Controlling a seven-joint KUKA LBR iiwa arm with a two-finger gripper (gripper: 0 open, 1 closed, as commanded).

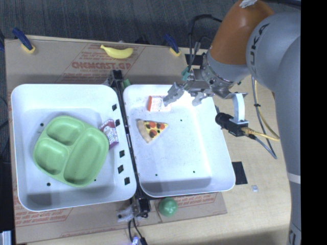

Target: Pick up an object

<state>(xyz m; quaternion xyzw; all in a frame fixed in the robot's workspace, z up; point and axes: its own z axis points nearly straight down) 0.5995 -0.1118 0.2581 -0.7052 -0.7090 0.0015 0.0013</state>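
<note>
Apparently spread and empty, the grey two-finger gripper [185, 93] hung beside the small orange-and-white box [154, 103] in the right white bin [219, 152], where a misaligned descent risked nudging it away.

Gripper [185, 96] hung over far side of right bin [214, 152], fingers apart, one tip just beside small orange/white box [155, 103]. Pizza-slice toy [152, 129] lay nearer, w/ no contact. Left bin [20, 137] held green divided plate [70, 150] & a dark red packet [109, 132] against its right wall. Yellow banana [117, 50] on cardboard at far side; green ball [167, 206] on near side.
</note>
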